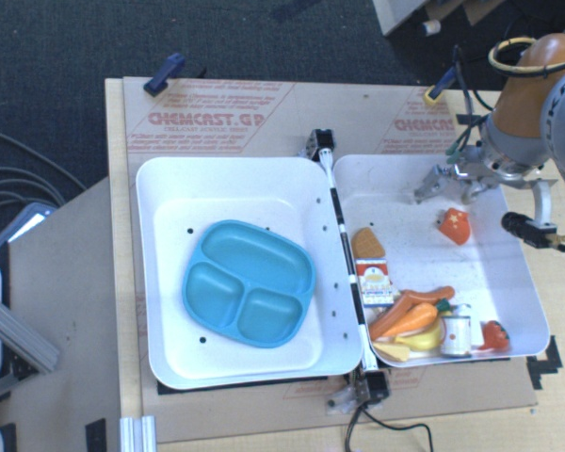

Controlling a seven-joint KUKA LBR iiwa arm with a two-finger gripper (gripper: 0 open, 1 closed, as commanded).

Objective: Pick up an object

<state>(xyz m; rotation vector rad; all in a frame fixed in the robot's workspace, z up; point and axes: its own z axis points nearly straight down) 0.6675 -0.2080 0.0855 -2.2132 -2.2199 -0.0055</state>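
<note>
My gripper (448, 192) hovers over the back of the right bin (518, 262), its two fingers spread open with nothing between them. Just in front of it and slightly to the right, a small red-orange toy fruit (455, 225) lies alone on the bin floor. Along the bin's left wall lie a brown biscuit-like piece (366, 243) and a small red-and-white carton (375, 282). A pile sits at the front: an orange carrot (407, 318), a yellow banana (416, 343), a small tin (457, 332) and a red piece (494, 335).
The left bin (160, 252) holds a blue divided plate (250, 282). A black clamp bar (344, 252) runs between the bins. Black cable parts (537, 231) hang over the right bin's right rim. Blue clips (163, 74) sit at the board's back edge.
</note>
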